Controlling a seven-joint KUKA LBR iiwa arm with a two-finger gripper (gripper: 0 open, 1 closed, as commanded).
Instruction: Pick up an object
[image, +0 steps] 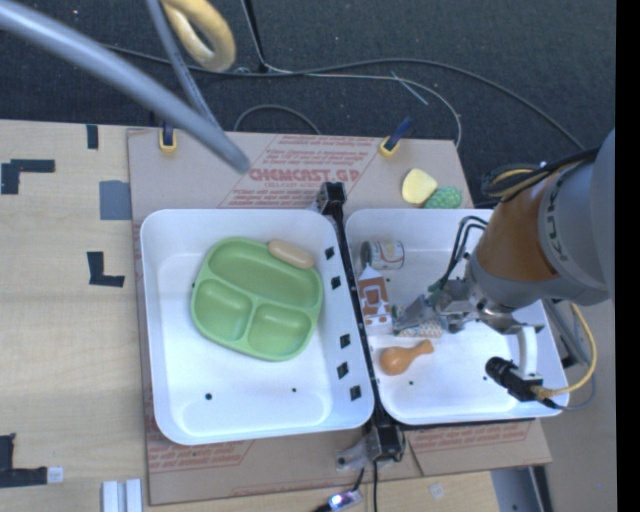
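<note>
The two bins sit side by side, meeting at a black divider (345, 300) that runs down the middle. The left bin (180, 400) has plenty of bare floor along its lower part and left side. The right bin (450, 405) is more crowded: the arm (535, 240) comes in from the right and covers much of its right half, leaving bare floor mainly along the lower edge.

The gripper (415, 318) is low in the right bin, near its middle, pointing left toward the divider. Whether it grips anything cannot be told; it lies just above the drumstick (405, 355) and just right of the carton (373, 295).

In the right bin, the orange-brown drumstick lies on the floor below the gripper, its fat end toward the divider. The small carton stands close by the divider, and a clear cup (385, 252) lies near the top edge above it.

In the left bin, a green tray (255, 300) with three compartments lies tilted in the upper half. A tan bun (290, 253) rests at its upper right rim.
</note>
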